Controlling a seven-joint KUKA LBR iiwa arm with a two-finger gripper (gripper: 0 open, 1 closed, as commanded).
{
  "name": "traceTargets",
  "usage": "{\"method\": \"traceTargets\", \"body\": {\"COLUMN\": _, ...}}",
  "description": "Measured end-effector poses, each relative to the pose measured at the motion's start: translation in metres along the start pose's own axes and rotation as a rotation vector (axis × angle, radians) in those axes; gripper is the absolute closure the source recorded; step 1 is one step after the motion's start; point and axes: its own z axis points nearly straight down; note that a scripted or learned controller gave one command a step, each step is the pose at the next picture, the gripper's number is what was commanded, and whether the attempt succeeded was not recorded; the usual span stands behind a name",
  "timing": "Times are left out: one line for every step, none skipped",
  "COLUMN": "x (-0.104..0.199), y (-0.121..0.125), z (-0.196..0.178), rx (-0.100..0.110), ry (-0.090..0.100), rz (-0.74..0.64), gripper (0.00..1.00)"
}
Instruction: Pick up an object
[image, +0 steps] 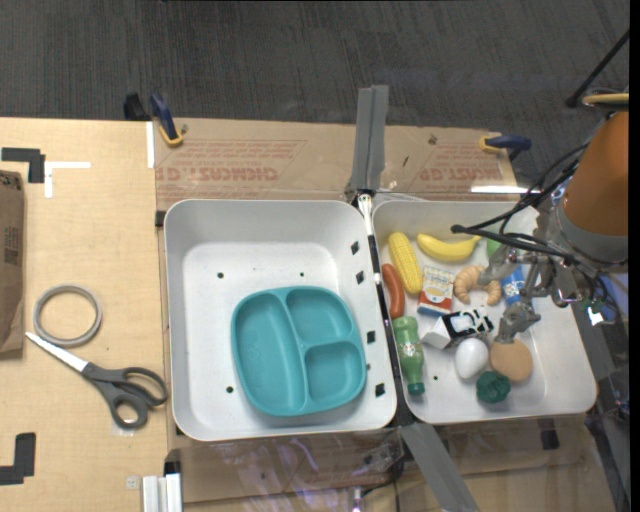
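Reaching: arm (598, 190) enters from right, wrist angled down over right bin (570, 395).
Gripper (519, 318): low, above tan ball (511, 361); grasp state unreadable.
Ball: right bin, beside white egg (470, 357).

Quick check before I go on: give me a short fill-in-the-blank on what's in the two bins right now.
1. The teal divided plate lies in the ____ bin as the camera sees it.
2. The yellow banana lies in the ____ bin.
3. The green bottle lies along that bin's ____ wall.
4. On the bench left of the bins, beside the tape roll, lies a pair of ____.

Missing words: left; right; left; scissors
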Motion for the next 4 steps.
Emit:
{"method": "traceTargets", "body": {"x": -0.043, "y": 0.012, "z": 0.090, "rx": 0.002, "ry": -0.007, "rz": -0.087, "gripper": 0.00}}
{"method": "traceTargets", "body": {"x": -0.104, "y": 0.046, "z": 0.096, "rx": 0.007, "ry": -0.012, "rz": -0.111, "gripper": 0.00}}
{"method": "traceTargets", "body": {"x": -0.089, "y": -0.080, "z": 0.102, "rx": 0.004, "ry": -0.009, "rz": -0.017, "gripper": 0.00}}
{"method": "traceTargets", "body": {"x": -0.055, "y": -0.077, "z": 0.105, "rx": 0.000, "ry": -0.003, "rz": 0.129, "gripper": 0.00}}
